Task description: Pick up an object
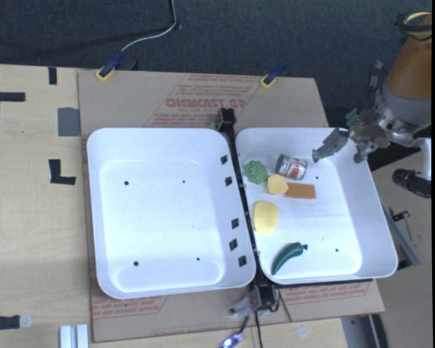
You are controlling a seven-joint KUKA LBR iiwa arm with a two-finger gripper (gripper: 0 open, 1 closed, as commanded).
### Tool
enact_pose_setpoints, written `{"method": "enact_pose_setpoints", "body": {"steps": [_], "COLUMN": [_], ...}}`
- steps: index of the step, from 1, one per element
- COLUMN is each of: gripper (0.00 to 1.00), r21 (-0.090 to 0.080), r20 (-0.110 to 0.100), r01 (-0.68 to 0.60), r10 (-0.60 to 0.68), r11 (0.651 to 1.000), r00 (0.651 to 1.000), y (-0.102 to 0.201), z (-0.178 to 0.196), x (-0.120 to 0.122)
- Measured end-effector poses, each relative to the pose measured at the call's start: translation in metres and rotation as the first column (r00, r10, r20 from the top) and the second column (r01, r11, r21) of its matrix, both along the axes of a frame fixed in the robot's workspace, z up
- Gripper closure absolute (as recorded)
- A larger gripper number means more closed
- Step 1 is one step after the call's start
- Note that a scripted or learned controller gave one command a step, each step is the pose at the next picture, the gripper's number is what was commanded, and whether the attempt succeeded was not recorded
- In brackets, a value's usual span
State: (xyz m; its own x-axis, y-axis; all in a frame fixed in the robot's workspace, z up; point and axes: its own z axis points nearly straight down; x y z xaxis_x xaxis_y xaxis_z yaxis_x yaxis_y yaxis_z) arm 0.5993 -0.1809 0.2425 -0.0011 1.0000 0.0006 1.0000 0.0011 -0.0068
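Objects for picking are gathered in the right bin (348, 216): a small can (291, 167) lying on its side, a green lump (256, 171), a yellow ball (277, 185) touching a brown block (301, 191), a larger yellow piece (265, 217) and a green pepper (288, 257) near the front. The gripper (344, 145) is seen above the bin's far right edge, near the can, with nothing between its fingers; how they stand cannot be told.

Six small objects (279, 198) — right bin (362, 216)
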Motion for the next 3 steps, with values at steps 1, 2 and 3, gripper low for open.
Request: {"method": "enact_pose_setpoints", "body": {"steps": [1, 2, 3], "gripper": [0.0, 1.0, 0.0], "r21": [0.001, 0.001, 0.001], "r20": [-0.004, -0.004, -0.004], "r01": [-0.001, -0.002, -0.002], "r10": [0.001, 0.002, 0.002], "r11": [1.0, 1.0, 1.0], "r00": [1.0, 1.0, 1.0], "y": [-0.006, -0.006, -0.006], "z": [-0.165, -0.15, -0.15], "x": [0.021, 0.022, 0.022]}}
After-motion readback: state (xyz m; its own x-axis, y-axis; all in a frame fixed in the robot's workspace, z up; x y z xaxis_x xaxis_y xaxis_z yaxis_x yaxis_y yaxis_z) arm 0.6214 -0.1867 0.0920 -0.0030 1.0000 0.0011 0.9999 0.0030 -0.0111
